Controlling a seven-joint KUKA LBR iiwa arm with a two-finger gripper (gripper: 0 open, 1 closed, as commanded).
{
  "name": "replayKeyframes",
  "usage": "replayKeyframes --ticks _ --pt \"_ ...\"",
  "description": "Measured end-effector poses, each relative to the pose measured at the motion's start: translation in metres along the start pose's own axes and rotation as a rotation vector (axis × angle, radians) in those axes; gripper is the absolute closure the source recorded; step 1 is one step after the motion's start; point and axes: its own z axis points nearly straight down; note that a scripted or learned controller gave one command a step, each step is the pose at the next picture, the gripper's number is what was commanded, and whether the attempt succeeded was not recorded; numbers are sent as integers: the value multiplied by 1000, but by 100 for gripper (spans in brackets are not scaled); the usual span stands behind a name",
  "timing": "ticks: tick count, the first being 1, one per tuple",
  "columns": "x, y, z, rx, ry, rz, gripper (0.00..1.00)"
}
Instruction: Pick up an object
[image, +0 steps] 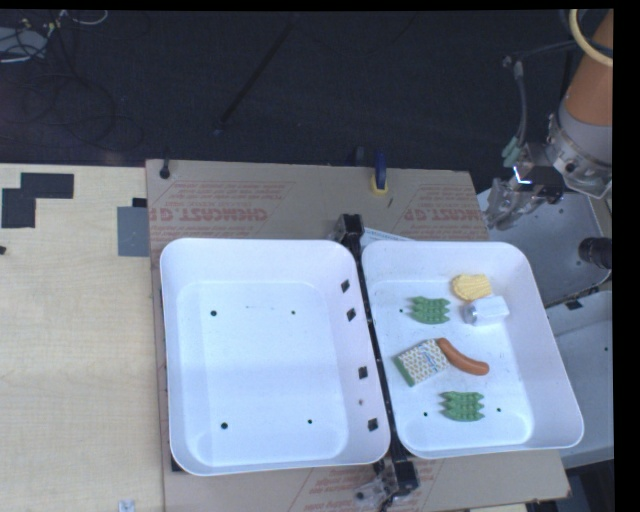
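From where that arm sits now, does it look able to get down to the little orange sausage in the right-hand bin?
Probably yes. The sausage lies uncovered in the right bin, though a checkered block touches one end. The gripper sits off beyond the bin's far corner.

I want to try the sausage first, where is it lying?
The orange sausage lies in the right bin, near its middle, touching the right side of the checkered block, with a green piece below it.
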Motion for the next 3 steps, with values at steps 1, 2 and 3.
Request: replayKeyframes --ticks 1,2,3 --pt "-72 -85 48 19 5 6 100" --pt "-97 -151 44 15 6 1 100" --pt "-34 -146 -40 7 4 -7 100"
